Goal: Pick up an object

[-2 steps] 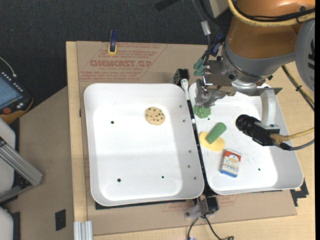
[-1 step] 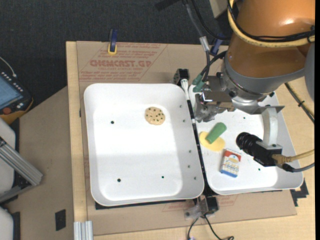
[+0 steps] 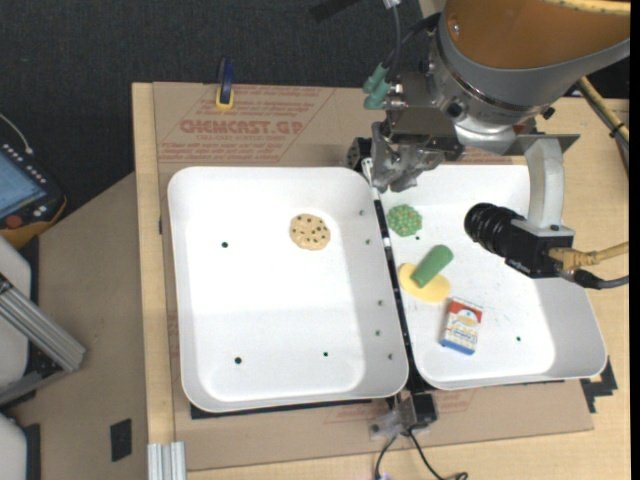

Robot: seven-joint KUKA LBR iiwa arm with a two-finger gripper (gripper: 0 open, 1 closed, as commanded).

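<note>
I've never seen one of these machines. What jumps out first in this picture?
The big grey and orange arm looms at the top right, its gripper hanging over the back edge where the two white bins meet. In the right bin lie a green cylinder, a fuzzy green ball and a small box; a lone cookie sits in the left bin.

We see a brown cardboard sheet (image 3: 250, 118) covering the surface, dark carpet (image 3: 120, 28) behind, and even light.
</note>
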